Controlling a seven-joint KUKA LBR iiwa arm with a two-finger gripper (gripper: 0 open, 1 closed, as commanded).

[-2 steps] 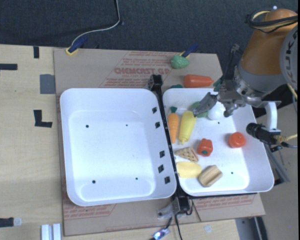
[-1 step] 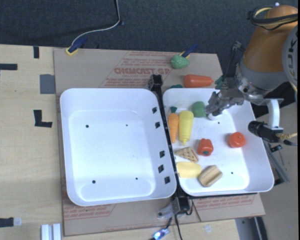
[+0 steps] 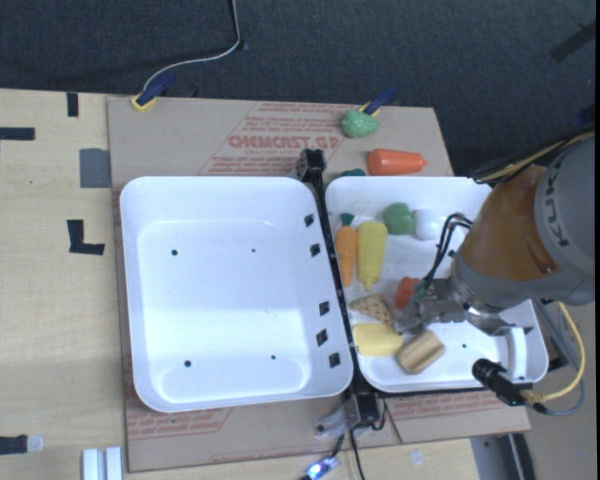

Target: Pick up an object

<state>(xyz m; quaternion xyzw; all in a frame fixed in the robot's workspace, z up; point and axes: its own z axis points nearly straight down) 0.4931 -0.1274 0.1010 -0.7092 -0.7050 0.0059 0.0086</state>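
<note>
Gripper (image 3: 417,313) low in rt bin (image 3: 450,380), grip state unclear; tan block (image 3: 420,352) just below.

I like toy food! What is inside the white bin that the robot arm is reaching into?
The right bin holds an orange carrot, yellow corn, something green, a yellow piece and a tan roll. The arm covers part of the bin.
</note>
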